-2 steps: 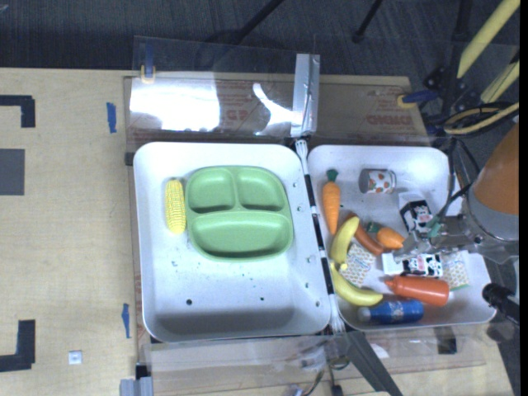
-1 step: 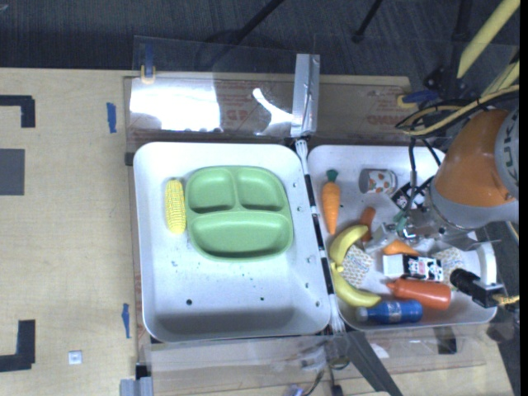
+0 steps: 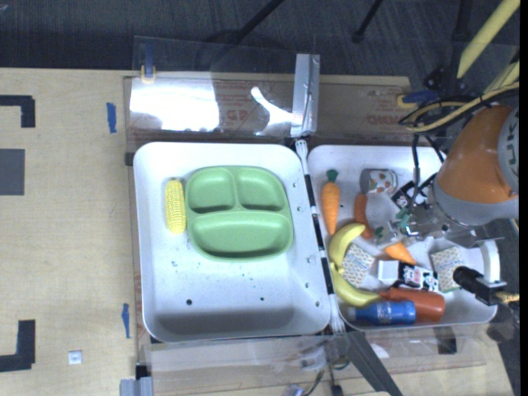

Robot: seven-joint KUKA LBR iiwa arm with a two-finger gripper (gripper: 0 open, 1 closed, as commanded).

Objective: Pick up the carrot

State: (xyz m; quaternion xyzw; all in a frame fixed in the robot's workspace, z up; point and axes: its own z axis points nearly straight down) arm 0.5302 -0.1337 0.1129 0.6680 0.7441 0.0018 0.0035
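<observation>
Gripper [image 3: 410, 223] over R bin [image 3: 351, 157] w/ carrot [image 3: 330, 205], banana [image 3: 346, 262]

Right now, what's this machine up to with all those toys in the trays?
A robot arm reaches in from the right over the right bin, which is crowded with toy food: a carrot, a banana, a blue bottle and more. Its job is to pick up the carrot, which lies untouched along the bin's left wall. The gripper hangs over the middle of the pile. In the left bin sit a green divided plate and a corn cob.
</observation>
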